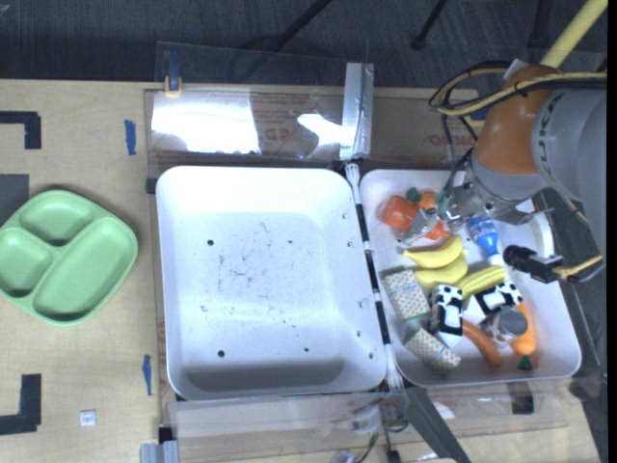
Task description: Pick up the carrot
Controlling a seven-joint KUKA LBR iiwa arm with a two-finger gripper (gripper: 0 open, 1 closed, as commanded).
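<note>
Right bin (569, 355), carrot (482, 343) below end effector (436, 218)

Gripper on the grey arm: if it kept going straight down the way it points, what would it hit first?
Most likely the small orange toy under the gripper, just above the yellow banana in the right white bin; depth is unclear.

Bench (77, 114): light wood, with blue tape bits and black corner marks.
Left bin (255, 273): on the bench, just left of the jaws.
Right bin (564, 350): under the jaws.
Green plate (63, 256): on the bench, far left of the jaws.
</note>
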